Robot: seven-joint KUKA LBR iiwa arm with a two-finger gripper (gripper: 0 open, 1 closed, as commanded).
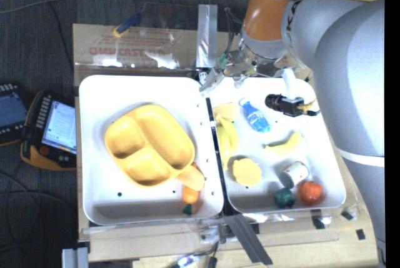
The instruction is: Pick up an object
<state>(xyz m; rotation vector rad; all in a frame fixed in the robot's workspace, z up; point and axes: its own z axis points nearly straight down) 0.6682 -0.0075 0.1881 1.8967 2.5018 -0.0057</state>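
We see the grey arm (pixel 340 42) reaching in from the right, its orange band (pixel 270 9) above the wrist. The gripper (pixel 228 72) sits at the far rim of the bins, just about where the two meet. Whether it is spread or closed we cannot tell, as the parts there are too small and cluttered to read. The things to be picked all lie on the bin floors, apart from the gripper. In the left bin (pixel 94 154) a yellow divided tray (pixel 149 143) takes up the middle, tilted on a diagonal. At its near right corner lies a pale orange piece (pixel 194 178), touching the tray, and just nearer to us an orange carrot-like thing (pixel 190 195) lies by the bin's wall. In the right bin (pixel 326 157) a yellow banana (pixel 226 129) lies along the dividing wall, and a small bottle with a blue label (pixel 254 117) lies on its side just beside it, closest of all to the gripper. A smaller curved banana (pixel 284 143) rests toward the middle. Near it are a flat yellow disc (pixel 246 171) and a pale cylinder (pixel 295 170) on its side. At the near edge a dark green thing (pixel 284 197) and a red round fruit (pixel 310 190) sit side by side — we cannot tell whether they touch. Beyond the bins lies a clear plastic bag (pixel 144 47), and a handheld pendant (pixel 53 130) rests on the floor at the left.
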